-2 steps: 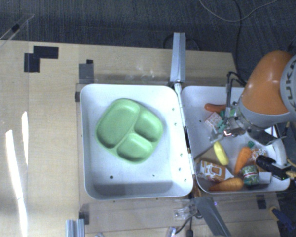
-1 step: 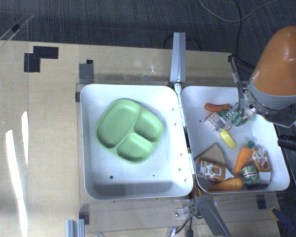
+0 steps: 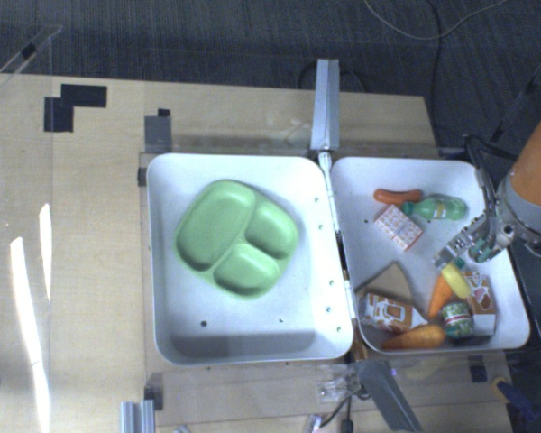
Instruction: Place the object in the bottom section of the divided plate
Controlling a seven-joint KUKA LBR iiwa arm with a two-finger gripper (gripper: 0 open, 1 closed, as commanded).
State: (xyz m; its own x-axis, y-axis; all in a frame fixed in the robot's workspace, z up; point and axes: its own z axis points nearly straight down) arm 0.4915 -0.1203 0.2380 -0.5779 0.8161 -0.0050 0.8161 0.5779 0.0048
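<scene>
A green divided plate (image 3: 237, 235) lies in the left bin (image 3: 189, 327), with one large section at the left, a smaller one at the upper right and a bottom section (image 3: 246, 270) holding nothing. My gripper (image 3: 454, 254) hangs low over the right bin (image 3: 361, 183), near its right wall. It is just above a small orange carrot (image 3: 443, 292) and a yellow piece (image 3: 457, 280). I see nothing clearly held in it.
The right bin also holds a red sausage (image 3: 397, 195), a green bottle (image 3: 438, 208), a checked box (image 3: 398, 227), a brown wedge (image 3: 393, 280), a small carton (image 3: 385, 312), a larger carrot (image 3: 417, 336) and a can (image 3: 457, 321). A metal post (image 3: 326, 106) stands behind the bins.
</scene>
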